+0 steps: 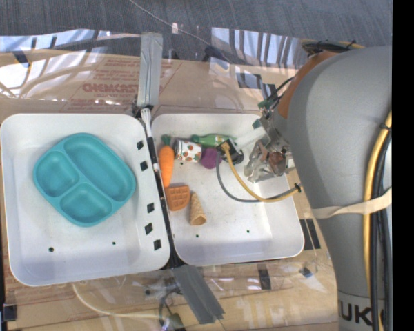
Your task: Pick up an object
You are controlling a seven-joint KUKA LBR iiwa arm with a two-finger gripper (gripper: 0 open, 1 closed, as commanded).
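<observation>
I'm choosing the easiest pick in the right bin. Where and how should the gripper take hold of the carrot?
Grip the carrot across its thick orange middle, coming straight down from above. It lies flat and lengthwise beside the right bin's left wall, so the fingers should probably close across its narrow width. The wall side looks tight, and the waffle lies just below its tip, so avoid that end.

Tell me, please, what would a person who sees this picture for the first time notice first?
First the big grey arm, which covers the right side and reaches into the right bin. Next the turquoise divided plate, alone in the left bin. Then the small toys along the right bin's left side: an orange carrot, a waffle and an ice-cream cone.
</observation>
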